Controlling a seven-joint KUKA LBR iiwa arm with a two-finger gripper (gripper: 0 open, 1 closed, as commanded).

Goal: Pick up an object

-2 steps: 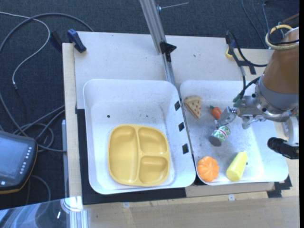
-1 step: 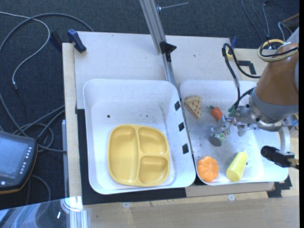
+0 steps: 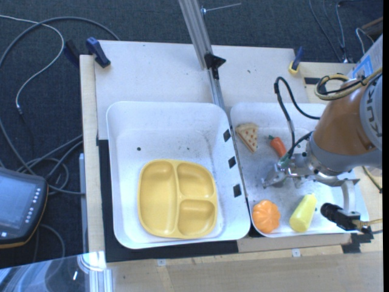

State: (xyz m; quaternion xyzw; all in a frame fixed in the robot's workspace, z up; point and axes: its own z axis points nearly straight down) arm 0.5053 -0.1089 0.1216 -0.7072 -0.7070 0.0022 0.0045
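The fingers (image 3: pixel 275 178) hang low over the floor of the right bin (image 3: pixel 265 111), and from here I cannot tell whether they are spread or closed; nothing shows between them. The toys sit around them rather than under them: a small carrot (image 3: pixel 278 145) just above, a pizza slice (image 3: pixel 247 136) toward the divider, an orange pumpkin (image 3: pixel 266 216) and a yellow block (image 3: pixel 302 213) near the front wall. My worry is that they close on bare plastic in that gap, or nudge the carrot aside; the yellow tray (image 3: pixel 177 198) in the left bin (image 3: pixel 161 111) lies well apart.
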